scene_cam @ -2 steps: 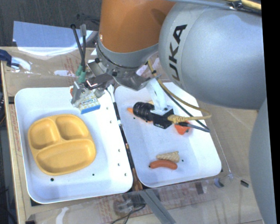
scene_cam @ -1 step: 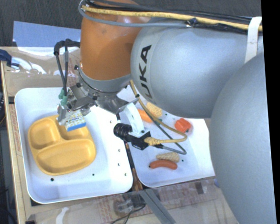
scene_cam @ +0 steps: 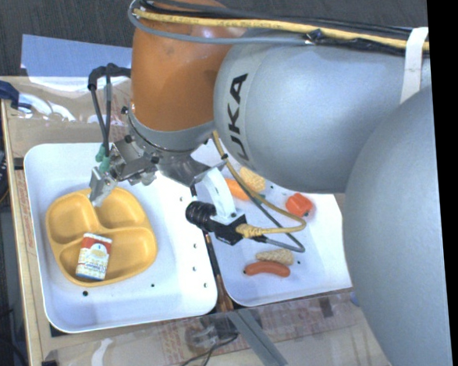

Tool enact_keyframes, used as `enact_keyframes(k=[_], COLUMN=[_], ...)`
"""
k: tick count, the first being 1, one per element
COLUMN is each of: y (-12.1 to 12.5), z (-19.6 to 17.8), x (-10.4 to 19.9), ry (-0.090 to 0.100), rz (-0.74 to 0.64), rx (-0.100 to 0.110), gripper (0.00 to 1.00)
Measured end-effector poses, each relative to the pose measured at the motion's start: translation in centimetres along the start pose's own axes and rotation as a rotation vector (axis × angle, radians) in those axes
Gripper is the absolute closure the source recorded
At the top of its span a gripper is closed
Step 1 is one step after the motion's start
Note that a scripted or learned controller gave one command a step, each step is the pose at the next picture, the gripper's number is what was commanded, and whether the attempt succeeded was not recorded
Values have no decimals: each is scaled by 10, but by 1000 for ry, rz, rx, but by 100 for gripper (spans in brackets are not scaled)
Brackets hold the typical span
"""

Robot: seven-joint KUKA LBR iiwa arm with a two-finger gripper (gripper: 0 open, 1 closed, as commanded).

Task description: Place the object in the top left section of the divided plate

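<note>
Hovering over the left bin [scene_cam: 174, 295], the gripper [scene_cam: 100, 183] sits at the upper edge of the yellow divided plate [scene_cam: 63, 268], roughly above the ridge between the plate's two upper sections. From my remote seat I cannot tell how far it is open, or whether it carries anything; the metal tip is small, and the arm [scene_cam: 302, 110] fills most of the view behind it.

The only item I see on the plate is a small carton [scene_cam: 93, 256] with a red and white label, lying in the wide lower section, tilted slightly. If that carton is the object named in the task, it is in the wrong compartment, and the upper left section beside the gripper looks bare. I judge the job unfinished.

The right bin [scene_cam: 330, 285] holds the spare items: a sausage [scene_cam: 266, 269] and a pale ridged piece [scene_cam: 275, 256] just above it, lying near each other, plus an orange-red piece [scene_cam: 298, 205] further up. They sit well apart from the plate, presumably kept as stock for picking. A black cable fitting [scene_cam: 201, 213] hangs from the wrist over the seam between the bins and blocks part of that boundary.
</note>
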State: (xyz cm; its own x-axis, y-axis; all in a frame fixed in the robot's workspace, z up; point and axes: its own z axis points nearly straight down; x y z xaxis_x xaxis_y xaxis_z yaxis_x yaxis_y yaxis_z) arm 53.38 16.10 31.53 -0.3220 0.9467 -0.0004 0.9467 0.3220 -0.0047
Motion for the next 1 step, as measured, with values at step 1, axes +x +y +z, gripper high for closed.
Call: enact_keyframes(k=[1], y=[-43], z=[113], x=[54], ry=[0], rz=[-180], rx=[1], gripper=[0])
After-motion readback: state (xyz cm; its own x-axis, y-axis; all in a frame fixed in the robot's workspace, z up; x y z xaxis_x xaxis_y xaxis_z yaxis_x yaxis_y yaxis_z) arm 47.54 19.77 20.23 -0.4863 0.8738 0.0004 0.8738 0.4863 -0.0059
